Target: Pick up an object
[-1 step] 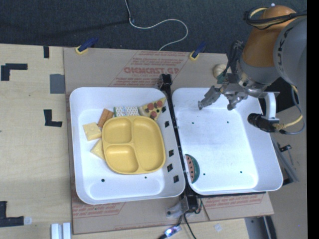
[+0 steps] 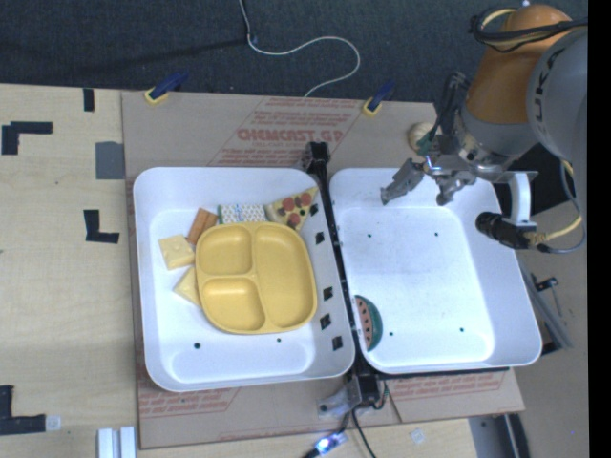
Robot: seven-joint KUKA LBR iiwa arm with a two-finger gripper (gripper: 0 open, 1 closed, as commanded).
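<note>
My gripper [image 2: 421,188] hangs over the far edge of the right bin [image 2: 434,265], its two grey fingers spread apart with nothing between them. A watermelon-slice toy [image 2: 368,320] lies at the right bin's near left edge, well away from the gripper. In the left bin [image 2: 162,256] a yellow divided plate [image 2: 256,276] rests on several flat toy foods: a pizza slice [image 2: 294,206], a cracker-like square [image 2: 176,251], an orange piece [image 2: 201,224] and a patterned strip [image 2: 241,214].
The two bins sit side by side on a cardboard sheet [image 2: 277,132] held by clips at its far edge. A white cable [image 2: 305,51] loops over the dark cloth behind. The grey arm with its orange band [image 2: 511,55] fills the upper right.
</note>
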